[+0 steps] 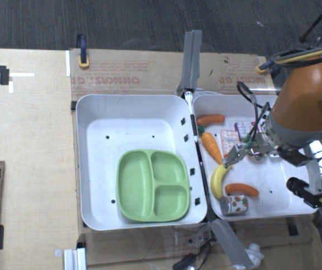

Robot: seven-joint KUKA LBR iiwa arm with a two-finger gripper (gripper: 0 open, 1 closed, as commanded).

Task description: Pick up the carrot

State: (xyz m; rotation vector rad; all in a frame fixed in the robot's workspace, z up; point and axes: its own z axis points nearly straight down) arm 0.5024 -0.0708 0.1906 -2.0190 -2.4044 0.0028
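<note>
**Around the green plate**

A green plate (153, 185) with three compartments lies in the left bin (87, 151). In the bin to its right lie a banana (218, 179), two sausages (211, 118) (241, 189) and a small can (235, 205).

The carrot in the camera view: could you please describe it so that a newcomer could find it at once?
Look in the right-hand white bin, along its left wall. There the tapered orange carrot lies slanted between an orange-red sausage above it and a curved yellow banana below it. Unlike the two round-ended sausages, it narrows to a point and has a small green stub at its top.
</note>
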